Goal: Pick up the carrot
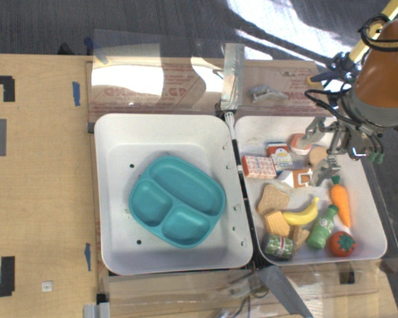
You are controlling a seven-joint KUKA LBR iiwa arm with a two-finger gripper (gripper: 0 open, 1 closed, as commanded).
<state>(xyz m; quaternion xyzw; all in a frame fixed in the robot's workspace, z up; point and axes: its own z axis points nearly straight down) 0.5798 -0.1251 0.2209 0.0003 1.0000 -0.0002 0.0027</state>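
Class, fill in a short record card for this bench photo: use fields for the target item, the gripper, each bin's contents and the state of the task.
target: carrot, lying at the right side of the right bin, above the tomato
gripper: gripper over the right bin's upper part, apart from the carrot
left bin: left bin holds a teal divided plate
right bin: carrot, tomato, banana, green bottle, crackers, small boxes
task state: carrot not yet picked up
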